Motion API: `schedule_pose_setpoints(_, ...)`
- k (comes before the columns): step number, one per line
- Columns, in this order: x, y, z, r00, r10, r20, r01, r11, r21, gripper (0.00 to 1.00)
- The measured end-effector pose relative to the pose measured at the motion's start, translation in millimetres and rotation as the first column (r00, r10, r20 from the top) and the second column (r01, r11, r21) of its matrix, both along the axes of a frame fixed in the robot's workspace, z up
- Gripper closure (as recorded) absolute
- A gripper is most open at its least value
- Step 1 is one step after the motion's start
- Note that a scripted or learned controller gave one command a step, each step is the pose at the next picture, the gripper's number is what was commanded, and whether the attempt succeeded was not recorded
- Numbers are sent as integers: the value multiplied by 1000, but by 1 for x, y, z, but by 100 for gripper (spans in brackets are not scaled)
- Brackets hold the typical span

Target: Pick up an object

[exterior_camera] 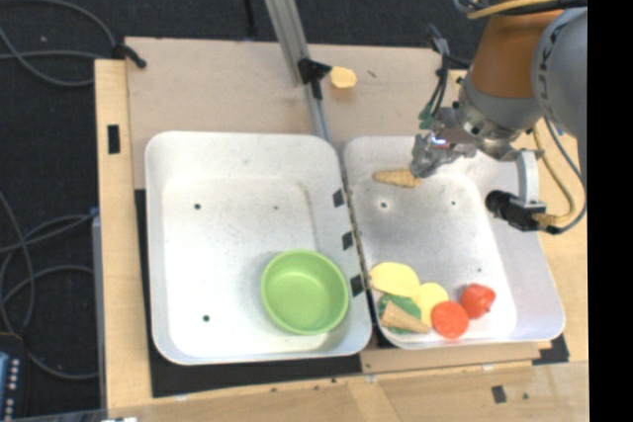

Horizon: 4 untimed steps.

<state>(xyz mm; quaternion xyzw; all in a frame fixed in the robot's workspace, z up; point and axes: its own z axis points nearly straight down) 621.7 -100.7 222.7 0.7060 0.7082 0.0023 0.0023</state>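
no readable text, labels, numbers or signs anywhere

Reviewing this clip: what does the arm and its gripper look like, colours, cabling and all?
The arm is grey with a broad orange band above the wrist. Thin cables loop over the orange section and trail down its side toward a small black fitting by the right bin's rim. The gripper is a small, metallic grey unit with dark parts.
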Motion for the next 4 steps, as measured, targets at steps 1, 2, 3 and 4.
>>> schedule_pose_setpoints(1,7,8,56,1000,2,1,-2,1000,0,100)
schedule_pose_setpoints(2,-3,62,41,1000,3,-7,-3,1000,-1,100)
schedule_pose_setpoints(3,-15,120,31,1000,3,-7,-3,1000,0,100)
schedule_pose_setpoints(4,-22,171,17,1000,3,-7,-3,1000,-1,100)
